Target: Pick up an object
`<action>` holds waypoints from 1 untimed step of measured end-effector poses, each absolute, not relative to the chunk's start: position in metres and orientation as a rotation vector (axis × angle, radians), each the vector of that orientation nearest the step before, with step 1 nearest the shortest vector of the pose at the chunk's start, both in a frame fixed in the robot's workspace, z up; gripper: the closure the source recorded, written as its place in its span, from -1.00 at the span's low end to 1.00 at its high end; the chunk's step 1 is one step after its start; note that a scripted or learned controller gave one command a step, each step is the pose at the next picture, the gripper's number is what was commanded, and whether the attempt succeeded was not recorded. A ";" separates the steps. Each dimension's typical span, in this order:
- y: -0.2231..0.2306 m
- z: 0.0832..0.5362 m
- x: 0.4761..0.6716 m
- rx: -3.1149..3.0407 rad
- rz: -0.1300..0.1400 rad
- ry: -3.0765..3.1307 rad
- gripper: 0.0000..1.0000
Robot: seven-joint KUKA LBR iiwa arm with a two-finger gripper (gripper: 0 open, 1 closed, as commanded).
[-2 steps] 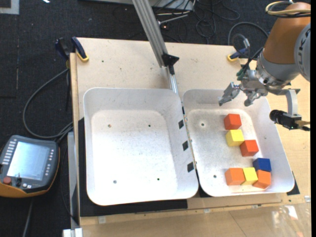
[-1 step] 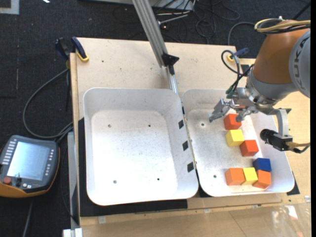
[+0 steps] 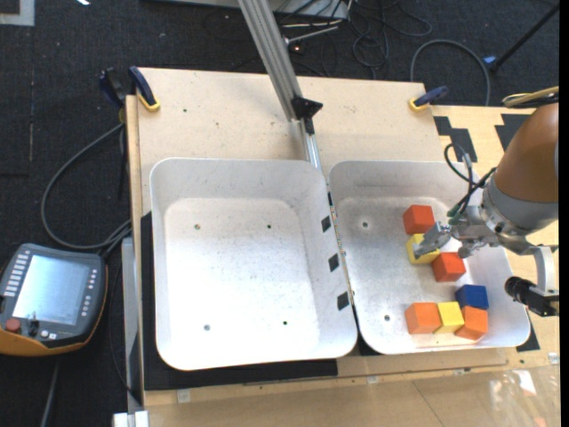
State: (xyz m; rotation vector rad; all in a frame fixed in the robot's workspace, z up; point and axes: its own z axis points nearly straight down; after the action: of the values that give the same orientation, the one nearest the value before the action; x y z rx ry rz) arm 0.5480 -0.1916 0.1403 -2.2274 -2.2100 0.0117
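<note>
Arm: grey with orange band, reaching in from 3 o'clock over the right bin [image 3: 378,345].
Gripper [image 3: 433,241]: low over the upper cluster of blocks, tips at the yellow block [image 3: 420,252]; jaw state too small and blurred to read, so cannot tell.
Likely target: yellow block, lying roughly at the right bin's centre, a little toward 3 o'clock; appears partly under the tips, not visibly clamped.
Neighbours: orange block [image 3: 419,218] just beside at 12 o'clock; red block [image 3: 449,266] just beside at 4 o'clock, possibly touching.
Lower cluster: toward 5 o'clock in the same bin, well clear of the tips; orange cube [image 3: 423,318], small yellow cube [image 3: 450,314], blue cube [image 3: 472,295], orange-red cube [image 3: 476,323] packed together.
Left bin [image 3: 178,194]: white, shallow, at 9 o'clock of the right bin.
Handling, judged: small painted block, probably wood or plastic; light, stiff, not fragile; smooth faces, somewhat slippery under a shallow pinch.
Where to take hold: two opposite flat faces, squarely and low on the sides, never across corners; best on the pair of faces pointing away from the red and orange neighbours.
Risk, judged: crowding at 12 and 4 o'clock may block one fingertip or nudge the block askew; off-centre pinch likely to twist it out.
Progress, judged: nothing visibly lifted yet.
</note>
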 end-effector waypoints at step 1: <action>-0.204 0.098 0.580 -2.223 -0.006 -2.224 -1.00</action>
State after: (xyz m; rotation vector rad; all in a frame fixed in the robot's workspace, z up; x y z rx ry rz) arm 0.5805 -0.2037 0.0980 -2.2230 -2.2242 -0.0058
